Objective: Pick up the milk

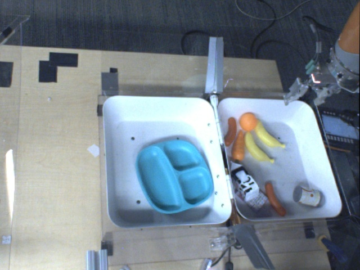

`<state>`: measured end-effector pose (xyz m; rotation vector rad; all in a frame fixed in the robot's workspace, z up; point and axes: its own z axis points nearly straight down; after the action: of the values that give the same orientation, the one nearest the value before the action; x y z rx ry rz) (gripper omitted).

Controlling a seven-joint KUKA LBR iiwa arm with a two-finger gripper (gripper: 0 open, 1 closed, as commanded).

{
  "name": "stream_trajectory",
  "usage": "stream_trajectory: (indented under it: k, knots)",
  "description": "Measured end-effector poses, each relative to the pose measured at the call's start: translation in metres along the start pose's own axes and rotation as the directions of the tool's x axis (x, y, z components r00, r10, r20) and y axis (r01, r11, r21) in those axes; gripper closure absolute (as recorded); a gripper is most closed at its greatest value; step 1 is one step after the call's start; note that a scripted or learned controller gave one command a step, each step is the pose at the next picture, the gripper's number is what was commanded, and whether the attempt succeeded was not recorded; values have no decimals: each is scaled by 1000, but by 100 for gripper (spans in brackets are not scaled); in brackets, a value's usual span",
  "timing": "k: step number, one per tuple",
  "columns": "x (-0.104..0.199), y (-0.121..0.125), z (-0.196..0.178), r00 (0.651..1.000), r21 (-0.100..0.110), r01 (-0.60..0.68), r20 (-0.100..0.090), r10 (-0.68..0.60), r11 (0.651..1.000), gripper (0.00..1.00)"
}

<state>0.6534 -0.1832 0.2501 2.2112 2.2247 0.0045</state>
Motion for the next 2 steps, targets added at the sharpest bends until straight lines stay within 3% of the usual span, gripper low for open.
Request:
stream_trajectory:
  k: [1, 2]
  knots:
    - [72, -22, 143, 998, 2, -68, -1, 68, 998, 0]
    - [119, -78, 63, 1000, 0, 16, -2, -16, 1000, 0]
